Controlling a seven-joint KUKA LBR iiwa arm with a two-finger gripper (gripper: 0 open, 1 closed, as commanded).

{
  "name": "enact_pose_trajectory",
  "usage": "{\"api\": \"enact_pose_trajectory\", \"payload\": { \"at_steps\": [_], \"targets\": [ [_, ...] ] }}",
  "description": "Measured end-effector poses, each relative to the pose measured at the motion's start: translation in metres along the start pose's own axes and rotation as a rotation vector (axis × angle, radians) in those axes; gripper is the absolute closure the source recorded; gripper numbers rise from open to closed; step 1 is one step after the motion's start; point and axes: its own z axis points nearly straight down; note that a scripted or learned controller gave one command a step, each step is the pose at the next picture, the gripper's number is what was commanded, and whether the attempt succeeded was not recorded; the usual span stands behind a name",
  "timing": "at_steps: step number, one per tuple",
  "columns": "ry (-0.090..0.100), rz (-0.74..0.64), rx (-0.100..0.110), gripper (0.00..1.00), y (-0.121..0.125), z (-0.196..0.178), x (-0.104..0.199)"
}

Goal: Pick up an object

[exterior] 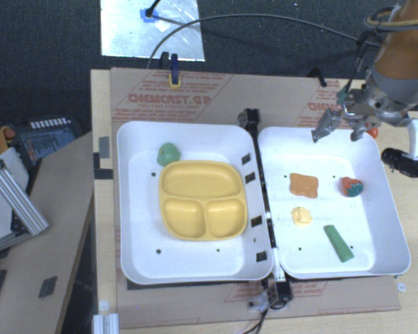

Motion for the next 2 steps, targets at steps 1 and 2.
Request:
{"api": "enact_pose_trajectory", "payload": {
  "at_steps": [1,2],
  "targets": [
    [-0.001,-0.002,-0.012,0.00,0.002,-0.007,0.000],
    [-0.001,0.000,-0.009,0.00,0.010,0.039,-0.005]
  ]
}}
